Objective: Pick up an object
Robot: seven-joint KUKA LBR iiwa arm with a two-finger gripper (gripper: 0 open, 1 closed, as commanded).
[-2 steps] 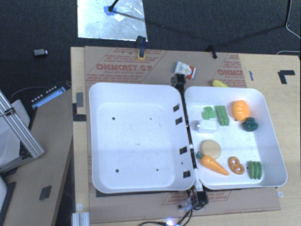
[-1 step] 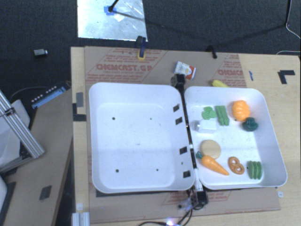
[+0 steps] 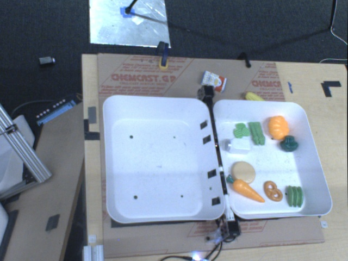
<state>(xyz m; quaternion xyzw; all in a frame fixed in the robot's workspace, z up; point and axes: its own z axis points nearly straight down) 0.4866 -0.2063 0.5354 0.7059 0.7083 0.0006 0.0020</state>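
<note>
Wires (image 3: 225,234) bunch up at the near edge of the bench, right where the two bins meet. I cannot tell how the gripper's fingers stand.

All the toys I could pick up sit in the right bin (image 3: 318,162). An orange carrot (image 3: 247,190) lies near the front of it, close to the wall between the bins. Just beside the carrot's thin end is a brown pretzel (image 3: 273,191), and next to that a little bunch of green beans (image 3: 294,196). A round tan bun (image 3: 243,172) sits just behind the carrot's thick end. Further back there is a small white block (image 3: 239,144). A leafy green toy (image 3: 241,130) lies just behind the block, and a long bumpy green toy (image 3: 256,133) is beside them both. Toward the far right corner sits an orange pumpkin (image 3: 278,127), with a dark green broccoli (image 3: 289,143) right by it.

Next to it is the left bin (image 3: 109,145), with four small dark dots on its white floor.

Both bins rest on a brown cardboard sheet (image 3: 141,76). Behind the right bin, a yellow banana (image 3: 253,97) lies on the cardboard by the rim. A small white and orange packet (image 3: 213,80) sits near where the bins join at the back. A yellow clamp (image 3: 162,56) grips the far edge of the bench, and a shiny silver sheet (image 3: 129,15) lies on the dark floor behind it.
</note>
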